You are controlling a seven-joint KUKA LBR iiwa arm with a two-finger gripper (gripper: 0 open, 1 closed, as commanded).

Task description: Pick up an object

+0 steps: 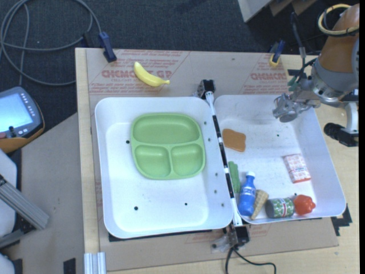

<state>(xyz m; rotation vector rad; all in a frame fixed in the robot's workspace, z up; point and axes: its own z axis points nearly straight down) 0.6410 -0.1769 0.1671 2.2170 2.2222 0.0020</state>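
Note:
My gripper (283,111) hangs over the far right part of the right bin (268,153), near its back rim. Below it in that bin lie a brown cookie-like piece (234,140), a small pink-and-white packet (297,168), a blue bottle (247,195), an ice-cream cone (259,201), a small can (280,207), a red tomato-like object (305,204) and a green stick (233,176) along the left wall. Nothing shows between the fingers.
The left bin (114,170) holds a green divided plate (168,145). A yellow banana (149,76) lies on the cardboard behind the bins. Blue clamps (106,45) hold the board's back edge. A tablet (17,114) sits off the bench at the left.

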